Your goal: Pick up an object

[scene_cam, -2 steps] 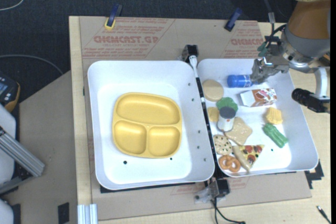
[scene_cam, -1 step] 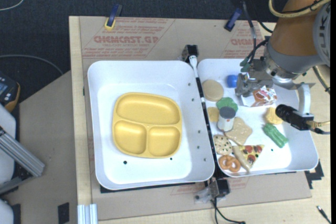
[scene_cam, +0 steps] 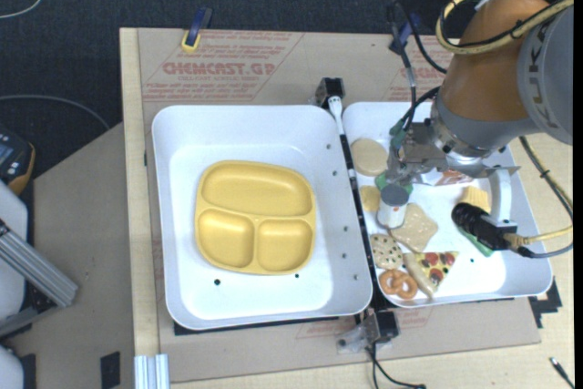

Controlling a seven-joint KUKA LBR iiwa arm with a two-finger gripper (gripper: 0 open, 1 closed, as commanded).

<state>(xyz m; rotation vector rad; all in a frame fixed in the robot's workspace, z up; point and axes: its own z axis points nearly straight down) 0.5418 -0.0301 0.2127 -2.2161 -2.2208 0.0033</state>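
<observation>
I see my gripper [scene_cam: 395, 187] low in the right bin [scene_cam: 510, 285], over a small bottle [scene_cam: 392, 210]; whether its fingers are apart, I cannot tell.

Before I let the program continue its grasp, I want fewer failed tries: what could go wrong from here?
1. The end effector is low over a tight cluster of toy food in the right bin; closing may nudge the cracker or cookie instead of gripping.
2. The small white bottle stands upright under it and could tip.

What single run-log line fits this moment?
gripper: over right bin | fingers: unclear | below: small bottle | yellow tray: left bin
</observation>
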